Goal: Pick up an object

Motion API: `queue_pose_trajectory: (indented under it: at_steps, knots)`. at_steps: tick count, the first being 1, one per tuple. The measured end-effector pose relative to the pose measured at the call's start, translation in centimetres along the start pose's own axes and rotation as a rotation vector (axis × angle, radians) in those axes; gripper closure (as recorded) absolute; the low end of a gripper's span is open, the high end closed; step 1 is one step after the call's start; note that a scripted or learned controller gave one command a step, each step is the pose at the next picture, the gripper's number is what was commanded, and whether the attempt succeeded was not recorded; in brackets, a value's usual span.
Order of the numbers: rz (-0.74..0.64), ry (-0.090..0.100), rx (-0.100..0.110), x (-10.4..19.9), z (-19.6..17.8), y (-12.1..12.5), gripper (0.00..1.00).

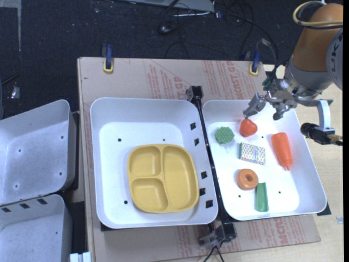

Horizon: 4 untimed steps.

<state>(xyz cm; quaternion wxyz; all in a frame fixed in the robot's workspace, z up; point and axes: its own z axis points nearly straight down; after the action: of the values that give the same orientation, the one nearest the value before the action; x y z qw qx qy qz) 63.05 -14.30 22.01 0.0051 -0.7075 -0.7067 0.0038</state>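
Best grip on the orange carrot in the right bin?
Take the carrot across its thick middle, coming straight down. It lies flat and long, running roughly up-down in the view, so set the claw fingers on its left and right flanks. Both sides look free; the patterned block lies apart to its left.

Right white bin (311,198): six items clustered around the patterned rectangular block (252,153) at centre. Round red tomato-like toy (248,127) above it, green knobbly round toy (224,135) upper left, orange carrot-shaped toy (282,149) to its right, orange ring-shaped doughnut toy (247,179) below, green stick-shaped toy (262,197) lower right. Narrow gaps separate them. Bare floor lies along the bin's top left and bottom right corners. Two-finger gripper (268,106) hangs above the tomato, open.
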Motion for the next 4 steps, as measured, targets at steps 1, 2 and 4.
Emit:
queue_pose_trajectory:
  at_steps: [1, 2, 4]
  knots:
    - [-0.002, -0.002, -0.013, 0.0, -0.8, 0.3, 0.0]
    - [0.0, -0.002, -0.009, -0.7, 3.9, 0.4, 0.0]
    - [0.0, -0.002, -0.009, -1.5, 13.0, 0.4, 0.0]
